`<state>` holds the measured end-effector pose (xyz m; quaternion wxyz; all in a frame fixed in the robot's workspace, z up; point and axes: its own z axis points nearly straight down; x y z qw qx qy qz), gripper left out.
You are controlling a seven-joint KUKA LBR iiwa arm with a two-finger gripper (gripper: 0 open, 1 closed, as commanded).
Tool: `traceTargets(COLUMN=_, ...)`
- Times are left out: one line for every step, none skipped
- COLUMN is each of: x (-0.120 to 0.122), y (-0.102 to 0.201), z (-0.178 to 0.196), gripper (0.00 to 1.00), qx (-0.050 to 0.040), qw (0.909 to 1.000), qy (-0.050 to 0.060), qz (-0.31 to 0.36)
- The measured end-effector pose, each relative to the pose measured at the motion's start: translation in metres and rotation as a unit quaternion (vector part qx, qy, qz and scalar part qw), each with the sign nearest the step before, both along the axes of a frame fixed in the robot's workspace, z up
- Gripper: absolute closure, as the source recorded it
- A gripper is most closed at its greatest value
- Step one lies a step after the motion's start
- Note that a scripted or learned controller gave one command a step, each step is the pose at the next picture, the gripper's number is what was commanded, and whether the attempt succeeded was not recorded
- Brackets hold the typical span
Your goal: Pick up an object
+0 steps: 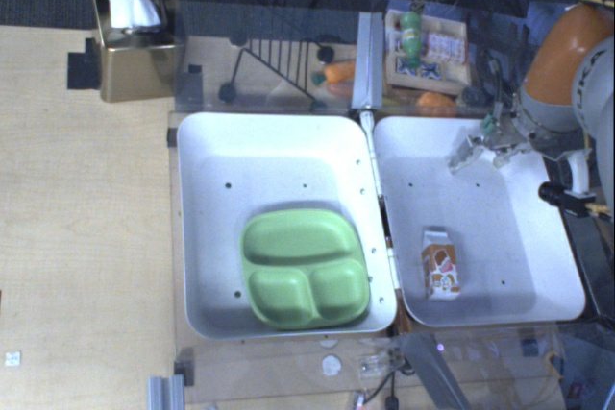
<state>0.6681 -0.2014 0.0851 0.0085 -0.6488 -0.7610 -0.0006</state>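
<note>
A small orange-and-white carton lies in the right bin, toward its front. A green divided tray rests in the left bin, near the front. My gripper hangs over the back of the right bin, well behind the carton. Its fingers are spread apart and hold nothing. The grey arm with its orange band comes in from the upper right.
Behind the bins lie a wire rack, an orange item and a box of small objects. A tan tissue box stands at the back left. A divider ridge separates the bins.
</note>
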Motion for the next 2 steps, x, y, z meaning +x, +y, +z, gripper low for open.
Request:
traceTargets(x=-0.054, y=0.131, z=0.101, gripper=0.0, qx=-0.0058, qw=0.9999, qy=-0.009, qz=0.009)
traceTargets(x=-0.156, y=0.096, z=0.002, gripper=0.0, qx=-0.0058, qw=0.9975, qy=-0.009, qz=0.07)
